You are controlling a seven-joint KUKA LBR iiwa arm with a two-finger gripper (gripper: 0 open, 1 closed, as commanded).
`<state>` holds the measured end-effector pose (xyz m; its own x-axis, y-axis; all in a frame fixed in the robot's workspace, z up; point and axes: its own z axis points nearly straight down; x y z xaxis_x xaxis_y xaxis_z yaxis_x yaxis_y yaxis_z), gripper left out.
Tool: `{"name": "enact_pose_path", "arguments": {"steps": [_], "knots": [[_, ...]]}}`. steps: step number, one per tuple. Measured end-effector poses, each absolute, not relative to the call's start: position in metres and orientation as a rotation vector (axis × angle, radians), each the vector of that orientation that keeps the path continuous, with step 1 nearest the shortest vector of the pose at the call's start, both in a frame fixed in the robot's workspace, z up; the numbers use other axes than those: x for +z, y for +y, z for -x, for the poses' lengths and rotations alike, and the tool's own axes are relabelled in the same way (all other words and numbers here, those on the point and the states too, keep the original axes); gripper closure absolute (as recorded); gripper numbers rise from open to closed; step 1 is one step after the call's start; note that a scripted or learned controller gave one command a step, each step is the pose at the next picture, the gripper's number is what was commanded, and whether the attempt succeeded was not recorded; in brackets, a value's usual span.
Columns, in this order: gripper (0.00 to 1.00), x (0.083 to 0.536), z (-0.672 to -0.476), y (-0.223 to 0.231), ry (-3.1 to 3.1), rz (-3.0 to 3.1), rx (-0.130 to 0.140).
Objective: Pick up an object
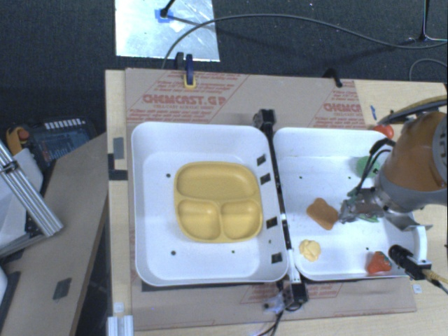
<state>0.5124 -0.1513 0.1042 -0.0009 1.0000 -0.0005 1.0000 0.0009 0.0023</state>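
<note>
On the tan desk [231,93], edged by dark floor, the left bin [150,208] carries a yellow divided tray [215,200], while in the roomier right bin [315,152] the pincer [350,210], its state hidden, hangs just beside the brown piece [323,213].

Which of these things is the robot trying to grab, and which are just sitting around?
Part of the job:
gripper, down in the right bin
brown piece, right beside the gripper
yellow lump
red piece
green thing, partly behind the arm

Just sitting around:
yellow divided tray in the left bin
cardboard sheet under the bins
</note>
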Motion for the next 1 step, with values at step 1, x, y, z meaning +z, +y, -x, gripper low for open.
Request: {"name": "enact_pose_path", "arguments": {"steps": [1], "knots": [[1.00,0.1656,-0.5082,-0.1554,2.220,-2.213,0.005]]}}
